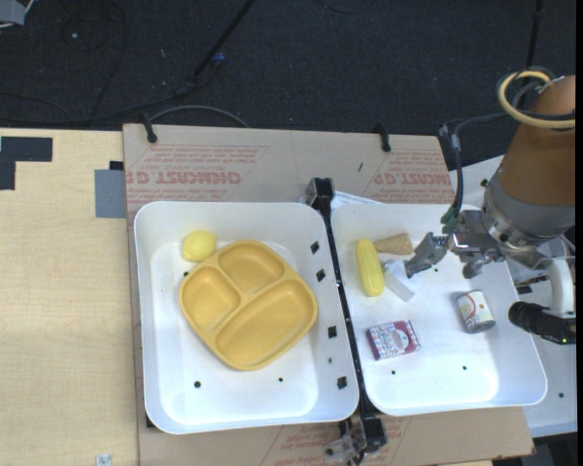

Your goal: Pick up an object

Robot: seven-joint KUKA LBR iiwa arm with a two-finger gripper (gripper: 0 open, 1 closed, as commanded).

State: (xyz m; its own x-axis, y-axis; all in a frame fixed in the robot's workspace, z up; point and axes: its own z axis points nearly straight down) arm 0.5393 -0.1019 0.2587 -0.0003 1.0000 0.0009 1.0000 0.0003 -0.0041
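Arm (539, 153): seen entering from the right, grey with an orange band, held over the right bin's far right part.
Gripper (426, 258): located above the right bin, near the bread and just right of the corn; whether the fingers are apart or together cannot be told, and nothing is seen between them.
Right bin (447, 396): white and shallow; five things are held in it.
Corn (370, 266): a yellow cob, laid lengthwise in the bin's left part, close to the divider.
Bread (394, 244): a tan piece, placed just right of the corn's upper end.
White block (398, 285): a small pale piece, found just beside the corn, below the gripper.
Red packet (394, 339): laid flat, below the corn, well apart from the gripper.
Can (475, 311): a small can on its side, set in the bin's right part.
Left bin (165, 377): white; a tray and a lemon are held in it.
Tray (248, 303): yellow, three compartments, set at a slant in the middle.
Lemon (199, 245): yellow, placed just beside the tray's upper left edge.
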